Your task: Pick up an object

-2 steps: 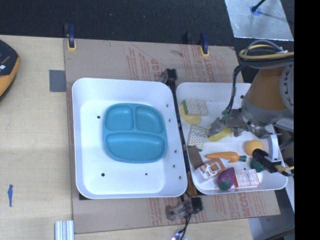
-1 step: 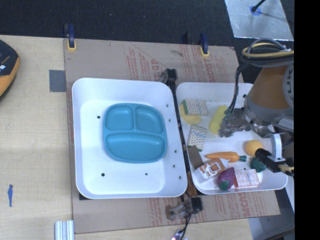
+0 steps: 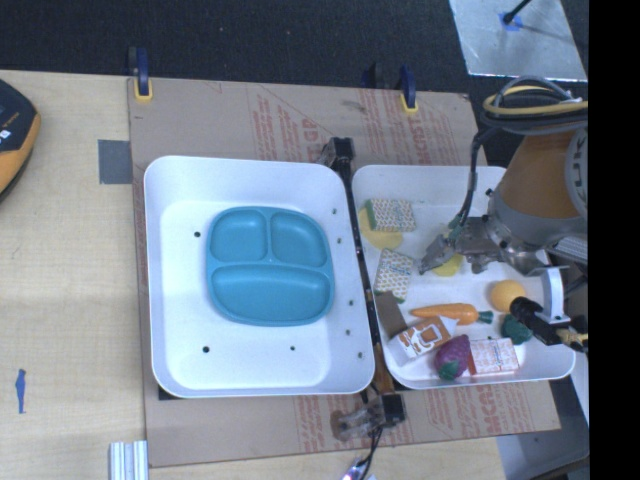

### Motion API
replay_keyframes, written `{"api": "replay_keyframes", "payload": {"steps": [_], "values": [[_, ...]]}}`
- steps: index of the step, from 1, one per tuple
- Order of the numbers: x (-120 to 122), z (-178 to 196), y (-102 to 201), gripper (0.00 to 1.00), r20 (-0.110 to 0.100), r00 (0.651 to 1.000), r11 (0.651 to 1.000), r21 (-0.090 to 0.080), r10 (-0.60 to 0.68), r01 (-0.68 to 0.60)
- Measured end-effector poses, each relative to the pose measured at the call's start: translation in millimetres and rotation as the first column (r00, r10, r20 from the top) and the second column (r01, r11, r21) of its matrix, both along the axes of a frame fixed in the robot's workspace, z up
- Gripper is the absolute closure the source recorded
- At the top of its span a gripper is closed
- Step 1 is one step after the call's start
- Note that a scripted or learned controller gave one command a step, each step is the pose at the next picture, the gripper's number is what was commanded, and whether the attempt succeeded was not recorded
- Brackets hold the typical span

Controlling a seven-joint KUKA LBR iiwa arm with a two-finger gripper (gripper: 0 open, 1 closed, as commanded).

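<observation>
While the gripper [image 3: 440, 255] hovers low, whether its jaws stand apart cannot be told.
Just beside them, the yellow toy [image 3: 449, 265] looks light, smooth, likely slippery; grip across its middle.

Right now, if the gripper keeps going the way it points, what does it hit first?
The gripper points down and left in the right bin. First contact is likely the small yellow piece just under its tip; depth is unclear, so it could reach bare bin floor instead.

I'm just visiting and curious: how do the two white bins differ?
The left bin holds one thing, a blue divided plate; the right bin holds many small things, such as a toy carrot and sponges. The gripper is over the right bin, not the left. Both are shallow and white.
</observation>
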State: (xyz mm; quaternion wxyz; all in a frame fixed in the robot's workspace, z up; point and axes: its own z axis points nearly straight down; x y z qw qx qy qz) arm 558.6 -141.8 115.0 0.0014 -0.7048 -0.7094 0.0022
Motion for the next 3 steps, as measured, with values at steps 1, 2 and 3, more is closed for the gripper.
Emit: {"api": "replay_keyframes", "payload": {"steps": [1,2,3], "values": [[33.7,-20.1,3.4,0.0,0.006,1.0,1.0,0.001,0.001,-0.001],[98.5,-22.1,36.4,0.0,0.008,1.0,1.0,0.001,0.002,-0.002],[95.5,-11.8,33.8,1.0,0.001,1.0,1.0,0.0,0.003,-0.003]]}}
